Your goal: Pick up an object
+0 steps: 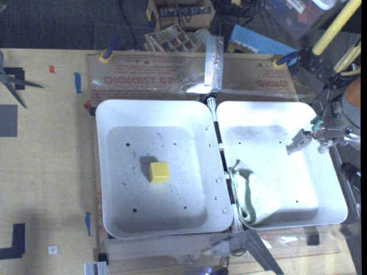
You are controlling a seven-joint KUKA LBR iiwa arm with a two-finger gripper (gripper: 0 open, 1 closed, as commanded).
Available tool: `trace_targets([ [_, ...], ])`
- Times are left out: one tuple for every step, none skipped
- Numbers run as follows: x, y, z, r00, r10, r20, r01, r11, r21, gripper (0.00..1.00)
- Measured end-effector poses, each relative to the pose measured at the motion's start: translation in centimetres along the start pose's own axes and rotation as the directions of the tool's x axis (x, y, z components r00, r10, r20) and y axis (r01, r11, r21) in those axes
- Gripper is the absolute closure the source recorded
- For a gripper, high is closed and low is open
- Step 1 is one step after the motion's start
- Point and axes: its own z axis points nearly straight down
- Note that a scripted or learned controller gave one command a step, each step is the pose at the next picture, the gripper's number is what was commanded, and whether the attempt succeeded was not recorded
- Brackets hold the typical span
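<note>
Red lettering runs along the clear sheet [155,73] behind the bins, too faint to read with certainty. Two white bins sit side by side. The left bin [114,119] holds one yellow block [159,172] near its middle, with open floor on every side of it. The right bin [275,112] holds one pale green, limp object [248,195] against the wall nearest the left bin. The gripper [299,142] hangs over the right bin's far side, well apart from the block; whether its fingers are parted cannot be told.

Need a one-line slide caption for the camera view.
Gripper hovers over the right bin, with a yellow block in the left bin and a pale green object at the right bin's left wall.
</note>
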Motion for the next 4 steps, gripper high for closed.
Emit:
trace_targets([
  [0.6, -1.7, 10.8, 0.997, -0.072, 0.001, 0.072, 0.997, -0.001, 0.0],
  [0.4, -1.7, 9.8, 0.998, -0.069, 0.003, 0.069, 0.998, -0.005, 1.0],
  [-3.9, -1.9, -0.4, 1.0, 0.021, 0.002, -0.021, 1.0, -0.003, 1.0],
  [-0.9, 1.2, -0.7, 0.95, 0.312, 0.002, -0.312, 0.95, -0.003, 1.0],
])
